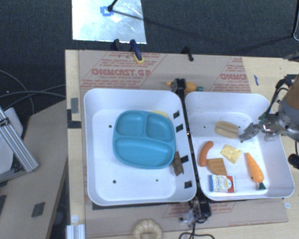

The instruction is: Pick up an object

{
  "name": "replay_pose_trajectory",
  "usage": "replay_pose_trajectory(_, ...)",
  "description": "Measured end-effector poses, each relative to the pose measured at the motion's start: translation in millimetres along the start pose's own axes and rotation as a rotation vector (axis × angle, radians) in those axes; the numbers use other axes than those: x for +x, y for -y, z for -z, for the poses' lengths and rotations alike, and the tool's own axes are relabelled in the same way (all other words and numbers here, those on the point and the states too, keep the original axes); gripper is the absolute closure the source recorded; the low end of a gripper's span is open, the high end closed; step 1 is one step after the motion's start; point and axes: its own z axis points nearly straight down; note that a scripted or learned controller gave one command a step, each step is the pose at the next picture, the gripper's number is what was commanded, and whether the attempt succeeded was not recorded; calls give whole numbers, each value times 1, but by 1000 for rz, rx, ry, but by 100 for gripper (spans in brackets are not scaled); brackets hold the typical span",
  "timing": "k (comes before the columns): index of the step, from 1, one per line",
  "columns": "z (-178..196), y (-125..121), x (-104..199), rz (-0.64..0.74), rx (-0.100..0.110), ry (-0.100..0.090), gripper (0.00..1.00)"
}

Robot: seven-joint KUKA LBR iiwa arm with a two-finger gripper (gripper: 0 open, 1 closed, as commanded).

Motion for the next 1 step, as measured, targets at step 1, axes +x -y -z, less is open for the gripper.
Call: replay_pose_trajectory(1, -48, 4, 9, 0, 1, -1, 0)
